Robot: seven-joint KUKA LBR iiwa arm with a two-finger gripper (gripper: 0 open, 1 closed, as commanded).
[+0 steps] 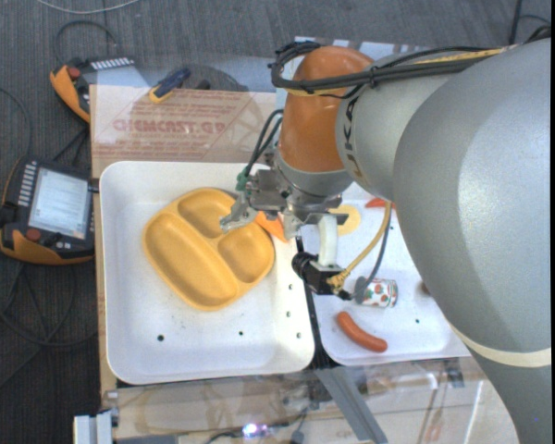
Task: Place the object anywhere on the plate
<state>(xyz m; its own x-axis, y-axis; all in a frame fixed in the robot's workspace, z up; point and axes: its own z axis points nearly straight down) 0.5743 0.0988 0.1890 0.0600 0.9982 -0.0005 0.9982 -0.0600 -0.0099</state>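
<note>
Gripper [259, 213], fingers closed on a small orange object [276, 227], poised at the right edge of the yellow three-compartment plate [208, 248] in the left white bin [129, 340]. Plate glossy, rounded, moulded plastic. Below and right of the gripper: a sausage [362, 332] and a patterned can [377, 293].

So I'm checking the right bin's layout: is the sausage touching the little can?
Apart. The camera view shows bare white bin floor between the sausage and the can above it.

"CHEMCAST" on the brown sheet [180, 128]
</note>
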